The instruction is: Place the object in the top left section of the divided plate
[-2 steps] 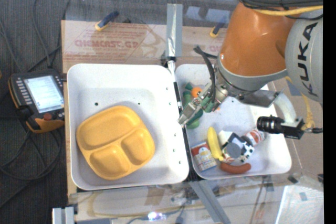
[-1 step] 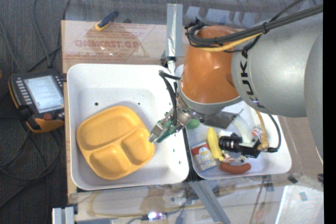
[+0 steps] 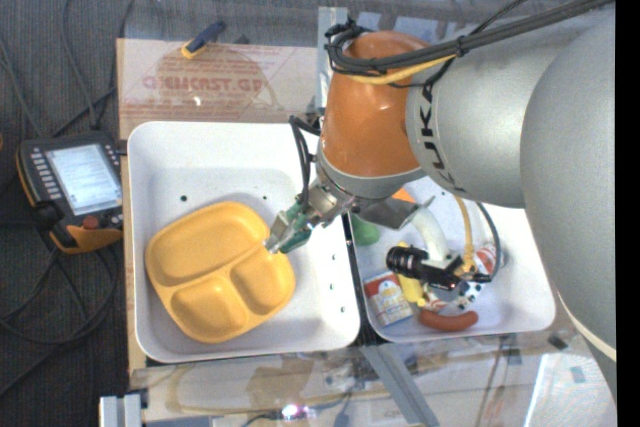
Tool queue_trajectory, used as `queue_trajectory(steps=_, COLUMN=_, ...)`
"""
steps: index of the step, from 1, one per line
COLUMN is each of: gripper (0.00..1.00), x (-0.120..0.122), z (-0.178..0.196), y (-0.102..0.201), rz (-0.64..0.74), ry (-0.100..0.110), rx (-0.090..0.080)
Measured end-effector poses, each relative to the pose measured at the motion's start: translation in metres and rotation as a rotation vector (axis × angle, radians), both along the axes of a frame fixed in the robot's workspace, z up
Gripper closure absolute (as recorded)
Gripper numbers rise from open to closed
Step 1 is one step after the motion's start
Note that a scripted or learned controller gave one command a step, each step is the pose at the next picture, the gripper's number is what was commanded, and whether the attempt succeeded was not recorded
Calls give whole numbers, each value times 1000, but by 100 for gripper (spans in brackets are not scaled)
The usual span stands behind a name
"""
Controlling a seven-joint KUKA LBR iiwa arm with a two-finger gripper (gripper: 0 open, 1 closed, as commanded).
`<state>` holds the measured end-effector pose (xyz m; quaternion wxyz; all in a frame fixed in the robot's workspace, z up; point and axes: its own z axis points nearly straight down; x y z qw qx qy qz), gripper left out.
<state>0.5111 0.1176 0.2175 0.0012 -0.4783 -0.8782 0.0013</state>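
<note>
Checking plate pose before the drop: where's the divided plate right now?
In the camera view, the yellow divided plate lies in the left bin, toward its front, with the tool at the plate's right rim.

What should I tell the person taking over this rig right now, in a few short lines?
Tool: hovering at the right edge of the yellow divided plate in the left bin; something green sits at its tip, but a firm hold cannot be confirmed.
Plate: three sections, all bare.
Right bin: a jumble of small items, including a sausage-shaped toy and a green piece by the divider.
Done: nothing placed yet.
Left: get the object into the plate's top left section, release, and retract.
</note>
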Motion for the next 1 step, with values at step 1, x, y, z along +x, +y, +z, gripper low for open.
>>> queue_trajectory(steps=1, gripper=0, x=0, z=0, y=0, rz=0, ry=0, rx=0)
